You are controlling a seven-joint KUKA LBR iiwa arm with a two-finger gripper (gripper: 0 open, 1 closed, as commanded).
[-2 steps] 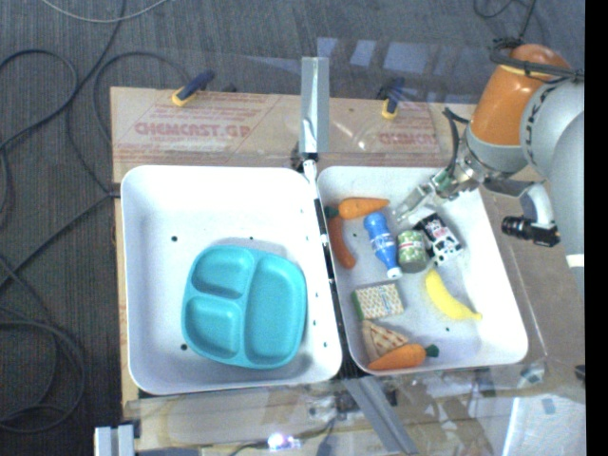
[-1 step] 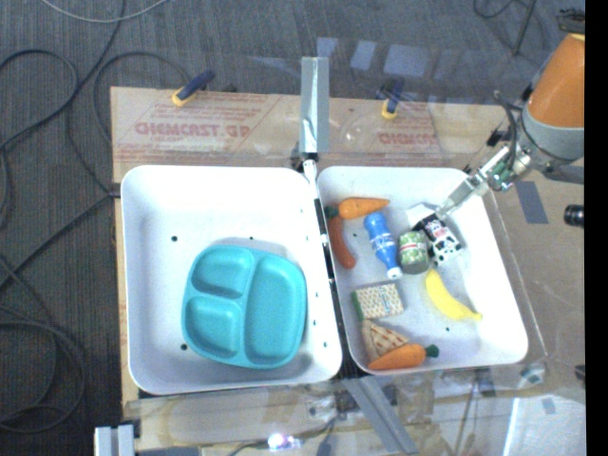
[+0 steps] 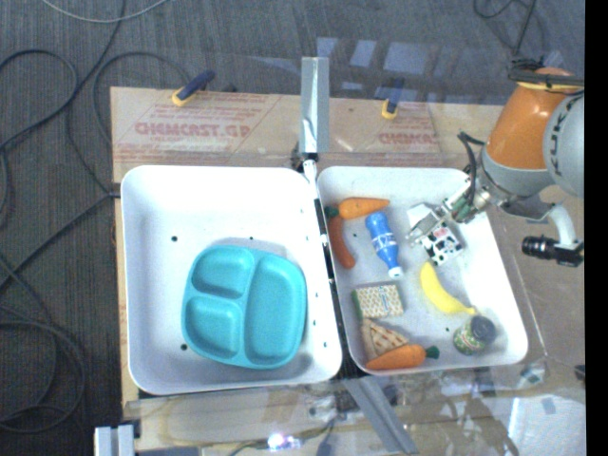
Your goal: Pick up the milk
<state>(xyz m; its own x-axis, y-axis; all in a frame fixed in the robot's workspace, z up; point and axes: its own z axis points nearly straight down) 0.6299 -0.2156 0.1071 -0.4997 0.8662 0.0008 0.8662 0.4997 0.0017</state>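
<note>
carrot (image 3: pixel 396 356) at near rim; milk (image 3: pixel 443 245) touching gripper (image 3: pixel 429 226).

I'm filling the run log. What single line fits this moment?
task: pick up milk | gripper: over milk carton, right bin | grasp: unconfirmed | left bin: blue tray

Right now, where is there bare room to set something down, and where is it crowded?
Left bin: bare floor above and left of the teal tray. Right bin is crowded; one small bare patch between blue bottle, cracker and banana.
</note>
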